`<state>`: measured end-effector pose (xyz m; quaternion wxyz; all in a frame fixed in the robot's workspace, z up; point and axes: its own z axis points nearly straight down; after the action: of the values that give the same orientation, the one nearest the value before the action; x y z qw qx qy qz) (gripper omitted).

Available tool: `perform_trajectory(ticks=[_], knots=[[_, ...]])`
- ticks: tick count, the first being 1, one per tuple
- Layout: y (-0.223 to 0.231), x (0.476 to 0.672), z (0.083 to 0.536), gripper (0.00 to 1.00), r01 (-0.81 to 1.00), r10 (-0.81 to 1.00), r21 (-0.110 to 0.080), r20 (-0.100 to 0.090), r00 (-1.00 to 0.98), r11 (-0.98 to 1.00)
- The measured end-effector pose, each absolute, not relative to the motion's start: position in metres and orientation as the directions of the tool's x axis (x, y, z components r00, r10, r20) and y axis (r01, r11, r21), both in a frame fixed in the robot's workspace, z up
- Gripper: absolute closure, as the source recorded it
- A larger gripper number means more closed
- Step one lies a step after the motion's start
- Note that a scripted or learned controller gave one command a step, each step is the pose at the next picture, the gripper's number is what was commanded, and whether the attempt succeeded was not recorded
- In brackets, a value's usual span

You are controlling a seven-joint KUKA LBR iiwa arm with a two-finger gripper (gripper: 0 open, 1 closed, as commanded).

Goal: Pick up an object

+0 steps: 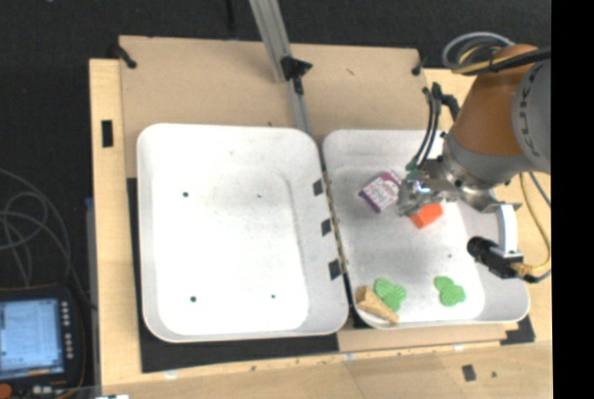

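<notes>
the hand (417, 196) hangs just above an orange block (427, 215), grip state impossible to tell.

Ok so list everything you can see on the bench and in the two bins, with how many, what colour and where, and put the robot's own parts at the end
left bin: 1, white, left half of the bench.
right bin: 1, white, beside the left bin.
purple-and-white packet: 1, upper middle of the right bin, just left of the gripper.
orange block: 1, right bin, directly below the gripper.
green pieces: 2, near the front edge of the right bin, apart from each other.
tan piece: 1, front left corner of the right bin, touching the left green piece.
screen: 1, lit, bottom left off the bench.
arm: 1, grey with orange band, over the right bin.
gripper: 1, between packet and block; whether it is open is unclear.
</notes>
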<state>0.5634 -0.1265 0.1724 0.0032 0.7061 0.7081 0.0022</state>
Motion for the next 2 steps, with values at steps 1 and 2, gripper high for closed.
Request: perform_trajectory(ticks=[1, 2], knots=[[-0.132, 0.570, 0.218, 1.00, 1.000, 1.000, 0.007, -0.002, -0.003, 0.003], [-0.134, 0.571, 0.252, 1.00, 1.000, 1.000, 0.006, -0.001, -0.005, 0.005]])
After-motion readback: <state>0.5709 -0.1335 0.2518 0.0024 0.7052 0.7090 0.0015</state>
